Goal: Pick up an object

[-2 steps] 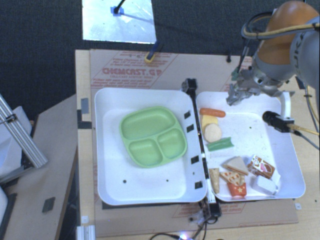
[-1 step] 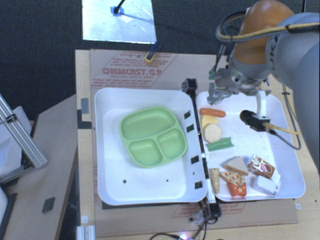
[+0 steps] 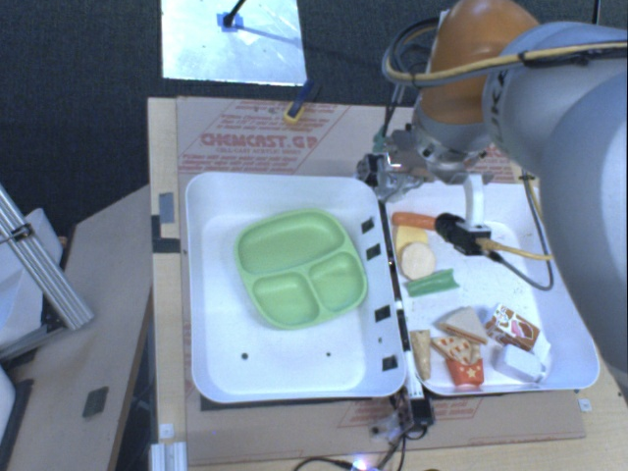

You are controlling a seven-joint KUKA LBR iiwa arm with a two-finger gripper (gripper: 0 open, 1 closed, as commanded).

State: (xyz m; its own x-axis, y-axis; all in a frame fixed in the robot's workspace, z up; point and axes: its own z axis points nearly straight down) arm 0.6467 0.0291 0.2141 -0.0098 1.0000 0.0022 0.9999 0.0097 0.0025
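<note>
Stock on the bench, big to small:

1. Arm (image 3: 559,116): grey w/ orange band, over the right bin's far edge.
2. Left bin (image 3: 216,361): carries the tray.
3. Right bin (image 3: 496,278): carries the small toy food, i.e. our pick candidates.
4. Green tray (image 3: 294,243): 3 compartments, centre of left bin. Stiff, light and wide, so we judge it a poor grab.
5. Gripper (image 3: 391,170): at the far end of the divider btw. the bins. We can't tell how wide it stands, and we see nothing in it.
6. Sandwich wedge (image 3: 461,324): toward the right bin's near edge. Probably rigid plastic. Take it across the flat faces.
7. Orange stick (image 3: 414,220): near the far-left corner, closest to the gripper. Light, smooth, may roll. Pinch mid-length across the narrow axis. We'd try it first.
8. Green pod (image 3: 432,284): mid-left, thin and low, apt to slip.
9. Round slice (image 3: 417,259): just beside the divider. It lies flat, so its edges are hard to reach.
10. Fries box (image 3: 466,366), carton (image 3: 515,328), white block (image 3: 520,363), cone (image 3: 420,351): along the near edge, crowded. We judge them light and boxy, w/ some risk of neighbours getting nudged.
</note>
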